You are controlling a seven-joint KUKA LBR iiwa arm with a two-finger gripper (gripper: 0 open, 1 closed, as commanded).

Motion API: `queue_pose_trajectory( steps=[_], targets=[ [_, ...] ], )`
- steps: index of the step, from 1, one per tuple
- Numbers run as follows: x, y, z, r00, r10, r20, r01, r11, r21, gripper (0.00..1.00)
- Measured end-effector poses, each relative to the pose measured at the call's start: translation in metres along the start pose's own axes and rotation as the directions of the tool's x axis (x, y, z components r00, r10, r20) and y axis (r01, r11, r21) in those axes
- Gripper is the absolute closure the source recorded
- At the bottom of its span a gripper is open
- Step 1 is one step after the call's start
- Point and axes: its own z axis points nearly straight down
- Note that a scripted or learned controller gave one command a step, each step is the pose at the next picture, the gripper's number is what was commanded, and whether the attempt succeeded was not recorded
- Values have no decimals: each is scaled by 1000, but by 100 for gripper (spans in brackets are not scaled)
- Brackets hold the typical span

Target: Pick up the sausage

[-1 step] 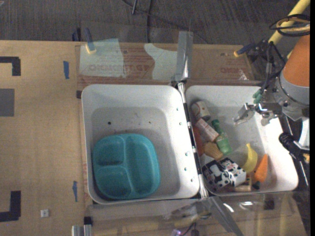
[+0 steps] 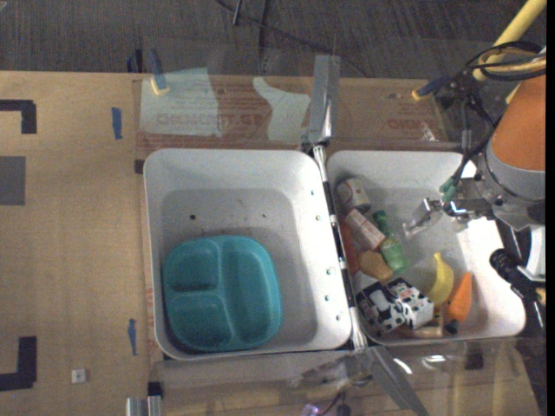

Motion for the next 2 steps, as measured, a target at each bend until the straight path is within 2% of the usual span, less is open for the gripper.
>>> queue_pose_trajectory(
  steps=[1,2],
  targets=[
    [-9,6,144,972,237,1,-237,971,-3,0],
    [-53,7,149,937,350,-2,-350,937,-15,0]
  ],
)
